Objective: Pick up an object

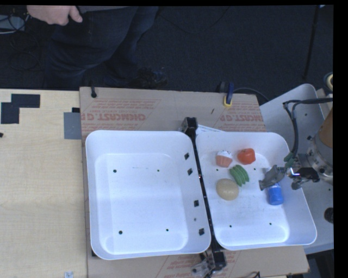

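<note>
The right bin holds several small objects. A pink-and-white cupcake-like piece and a red-orange piece lie near its far side. A green ridged piece and a tan round piece sit nearer the middle. A blue object lies toward the right wall. My gripper hangs just above and behind the blue object, open, with one grey finger to its left. Nothing sits between the fingers.
The left bin sits beside the right one, with a black divider clip strip between them. Both rest on cardboard over a wooden bench. A person's hand shows at the top left. Cables run at the right.
</note>
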`<control>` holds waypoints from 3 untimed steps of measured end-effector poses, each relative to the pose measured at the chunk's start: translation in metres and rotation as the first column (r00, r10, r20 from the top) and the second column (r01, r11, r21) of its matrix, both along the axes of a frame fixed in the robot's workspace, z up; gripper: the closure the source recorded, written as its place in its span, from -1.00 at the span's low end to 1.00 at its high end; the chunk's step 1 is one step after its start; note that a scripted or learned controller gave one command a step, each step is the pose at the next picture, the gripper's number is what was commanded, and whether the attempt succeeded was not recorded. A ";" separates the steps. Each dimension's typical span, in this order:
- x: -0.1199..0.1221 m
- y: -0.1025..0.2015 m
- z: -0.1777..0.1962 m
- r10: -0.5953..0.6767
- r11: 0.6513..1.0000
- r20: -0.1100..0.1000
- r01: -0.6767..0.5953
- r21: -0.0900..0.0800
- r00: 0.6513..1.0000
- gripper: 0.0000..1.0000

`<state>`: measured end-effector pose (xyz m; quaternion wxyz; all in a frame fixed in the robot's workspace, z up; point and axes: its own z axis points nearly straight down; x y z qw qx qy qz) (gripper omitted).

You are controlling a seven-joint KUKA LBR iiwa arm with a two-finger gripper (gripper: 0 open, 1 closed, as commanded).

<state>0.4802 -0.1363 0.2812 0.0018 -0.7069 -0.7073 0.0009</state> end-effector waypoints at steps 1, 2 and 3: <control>0.020 0.014 -0.114 0.001 1.000 -0.008 -0.001 0.002 1.000 -1.00; 0.051 0.050 -0.197 0.002 1.000 0.003 -0.002 -0.002 1.000 -1.00; 0.050 0.047 -0.183 -0.007 1.000 -0.001 0.007 0.000 1.000 1.00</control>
